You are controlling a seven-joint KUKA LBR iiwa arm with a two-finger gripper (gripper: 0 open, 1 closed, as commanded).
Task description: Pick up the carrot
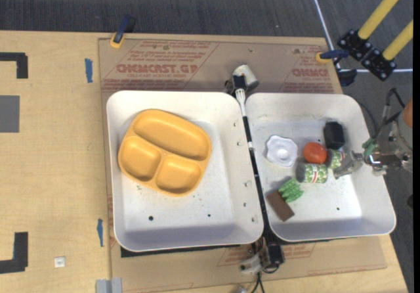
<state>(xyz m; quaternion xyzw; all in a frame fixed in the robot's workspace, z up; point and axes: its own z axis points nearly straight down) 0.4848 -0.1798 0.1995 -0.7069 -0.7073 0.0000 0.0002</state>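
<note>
Two white bins side by side on bench. Left bin (131,219): yellow divided plate (164,150). Right bin (341,219): white fried egg (281,150), tomato (314,152), black block (334,134), can (312,174), green item (290,190), brown block (281,207). Carrot not identifiable among them. Gripper (367,157) at right bin's right rim; finger opening cannot be told. Arm enters from right edge.

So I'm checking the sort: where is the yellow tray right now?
The yellow tray lies in the left bin, toward its upper left, across the divider from the right bin holding the small toys.
</note>
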